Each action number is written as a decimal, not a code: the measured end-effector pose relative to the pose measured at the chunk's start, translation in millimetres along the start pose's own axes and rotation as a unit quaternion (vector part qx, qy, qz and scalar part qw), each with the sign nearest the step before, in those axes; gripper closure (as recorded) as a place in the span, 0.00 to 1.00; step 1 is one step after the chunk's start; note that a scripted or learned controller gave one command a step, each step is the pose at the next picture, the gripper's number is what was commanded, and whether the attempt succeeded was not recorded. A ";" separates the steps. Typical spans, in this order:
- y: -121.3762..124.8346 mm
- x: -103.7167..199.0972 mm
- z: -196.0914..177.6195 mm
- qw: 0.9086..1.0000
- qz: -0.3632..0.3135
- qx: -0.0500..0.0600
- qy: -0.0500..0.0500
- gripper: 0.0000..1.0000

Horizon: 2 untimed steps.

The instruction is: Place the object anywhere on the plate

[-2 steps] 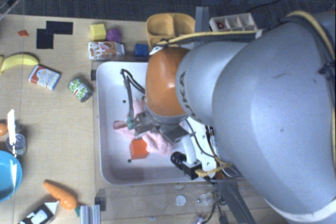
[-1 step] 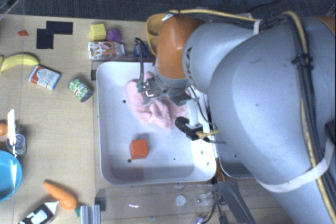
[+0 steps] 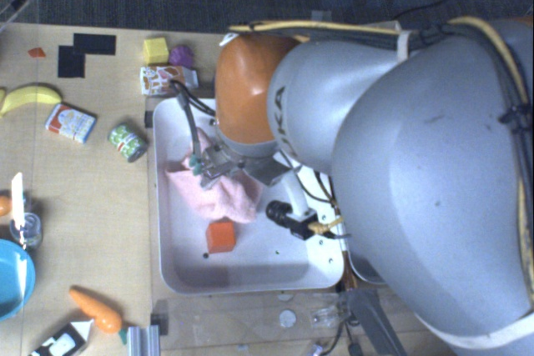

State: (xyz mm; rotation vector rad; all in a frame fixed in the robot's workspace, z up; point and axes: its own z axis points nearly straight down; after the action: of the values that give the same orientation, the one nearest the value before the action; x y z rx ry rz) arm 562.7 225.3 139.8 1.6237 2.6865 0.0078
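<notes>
1. At frame centre-left, the gripper [image 3: 209,167] sits low in the white bin [image 3: 250,275], down on the pink cloth [image 3: 224,194]; whether it is clenched or released cannot be determined.
2. Just below the cloth, the orange block [image 3: 221,237] lies on the bin floor, apart from the gripper.
3. Task status, judged: placement not done; no object is seen in a grasp.
4. Arm pose: the orange-banded wrist [image 3: 249,92] points steeply down, with the grey body spanning the right of frame.
5. At lower left edge, the blue plate [image 3: 14,279] lies well apart from the bin.
</notes>
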 end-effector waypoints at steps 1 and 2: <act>47.2 -26.9 -131.3 0.999 -0.036 -0.002 -0.001 1.00; 2.2 -10.3 19.7 1.000 -0.030 0.002 0.000 1.00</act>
State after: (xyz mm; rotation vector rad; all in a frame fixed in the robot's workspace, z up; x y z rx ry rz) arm 569.5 217.3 120.2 1.5421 2.7366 0.0021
